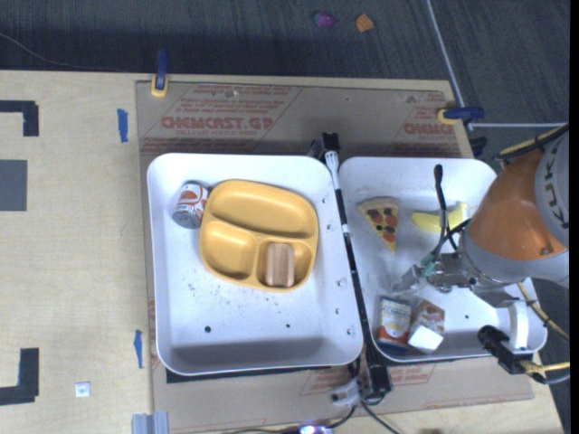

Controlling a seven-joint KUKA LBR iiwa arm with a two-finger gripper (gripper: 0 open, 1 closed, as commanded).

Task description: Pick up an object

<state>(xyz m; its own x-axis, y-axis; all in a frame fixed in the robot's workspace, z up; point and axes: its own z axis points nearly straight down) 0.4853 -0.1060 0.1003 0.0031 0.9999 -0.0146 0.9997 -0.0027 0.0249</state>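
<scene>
Pizza slice (381,221) lies left of gripper (432,272); grip apparently unclear, cannot tell.

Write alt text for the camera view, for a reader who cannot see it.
A grey and orange arm's gripper hangs over the right bin, near a pizza slice and small packets. The left bin holds a yellow divided tray and a can.

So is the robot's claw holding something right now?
Gripper: low in the right bin; whether it holds anything cannot be told.
</scene>
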